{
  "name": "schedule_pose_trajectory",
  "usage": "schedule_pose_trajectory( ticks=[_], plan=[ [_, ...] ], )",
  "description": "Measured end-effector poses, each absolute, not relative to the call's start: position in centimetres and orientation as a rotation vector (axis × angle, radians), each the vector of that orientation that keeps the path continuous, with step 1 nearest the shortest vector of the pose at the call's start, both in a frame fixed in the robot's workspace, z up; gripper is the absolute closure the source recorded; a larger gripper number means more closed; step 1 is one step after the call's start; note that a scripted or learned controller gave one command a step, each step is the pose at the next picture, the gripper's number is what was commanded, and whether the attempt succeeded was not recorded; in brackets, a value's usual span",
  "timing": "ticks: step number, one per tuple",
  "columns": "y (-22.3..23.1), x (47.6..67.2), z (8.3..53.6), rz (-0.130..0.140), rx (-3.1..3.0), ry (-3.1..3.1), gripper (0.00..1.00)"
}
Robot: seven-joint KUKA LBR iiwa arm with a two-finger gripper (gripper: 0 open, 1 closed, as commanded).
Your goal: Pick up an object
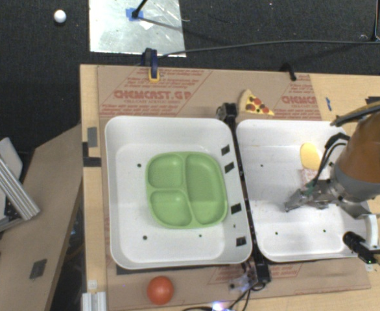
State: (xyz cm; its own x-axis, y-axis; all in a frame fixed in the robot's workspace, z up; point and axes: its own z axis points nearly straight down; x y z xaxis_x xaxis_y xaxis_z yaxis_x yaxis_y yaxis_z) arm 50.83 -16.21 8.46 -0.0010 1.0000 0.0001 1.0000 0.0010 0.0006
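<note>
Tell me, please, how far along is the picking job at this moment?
Done: the gripper is low inside the right bin, so the reach looks made. In hand: it seems to be working near the bin floor, beside a yellow object close to the arm. Left: no object shows between its fingers, so the grasp and the lift remain.

Brown bench (196, 86) (red lettering) against black floor (274, 11), foil sheet (135, 18).
</note>
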Motion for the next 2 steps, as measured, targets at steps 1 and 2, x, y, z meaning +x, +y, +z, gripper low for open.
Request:
schedule_pose_trajectory(
  ticks=[1,2],
  plan=[
    [-16.2,50.9,9.6,0.004,2.217,2.222,1.0],
    [-16.4,51.5,15.9,0.006,2.212,2.221,1.0]
  ],
)
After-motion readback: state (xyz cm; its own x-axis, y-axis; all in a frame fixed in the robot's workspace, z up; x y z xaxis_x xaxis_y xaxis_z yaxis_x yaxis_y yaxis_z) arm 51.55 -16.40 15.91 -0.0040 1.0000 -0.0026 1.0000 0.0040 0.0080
